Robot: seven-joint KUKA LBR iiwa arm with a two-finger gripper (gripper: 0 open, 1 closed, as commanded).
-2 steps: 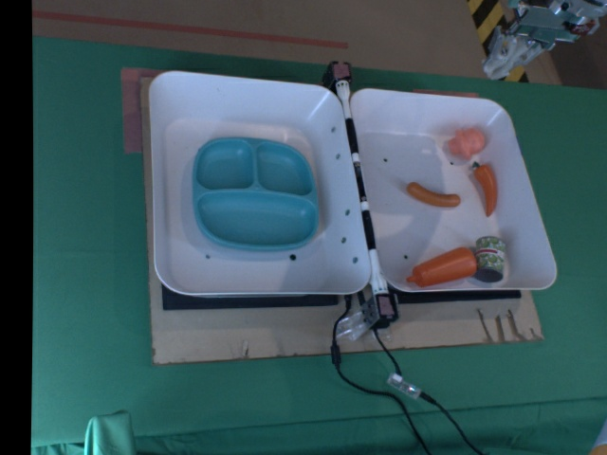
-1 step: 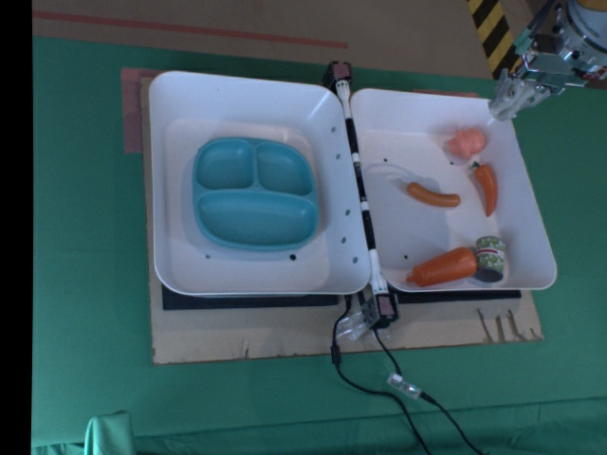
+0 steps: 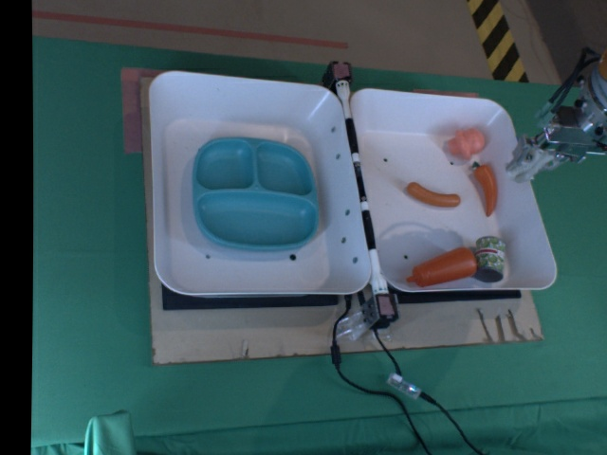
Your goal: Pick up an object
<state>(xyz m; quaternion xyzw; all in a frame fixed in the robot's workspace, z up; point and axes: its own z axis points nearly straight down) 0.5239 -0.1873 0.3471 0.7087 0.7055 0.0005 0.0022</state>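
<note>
Farthest from the claw, the left bin point(image 3: 171, 112) holds a teal divided plate point(image 3: 254, 193) lying flat near its middle. Both bins rest on the green-covered surface point(image 3: 85, 254), with a black-and-white striped bar point(image 3: 358, 173) along the seam between them. The right bin point(image 3: 417, 112) carries everything loose. A sausage point(image 3: 433, 195) lies near its middle, well apart from the claw. Below it, toward the near wall, an orange bottle point(image 3: 443, 267) lies on its side, touching a small round jar point(image 3: 490, 258) at its right end. Closer to the claw sit a pink lumpy toy point(image 3: 466, 143) and, just beneath that, a carrot point(image 3: 487, 189) pointing down. The claw point(image 3: 527, 162) hangs over the bin's right rim, beside the carrot and touching nothing; its fingers are too blurred to tell whether they stand apart or together.
</note>
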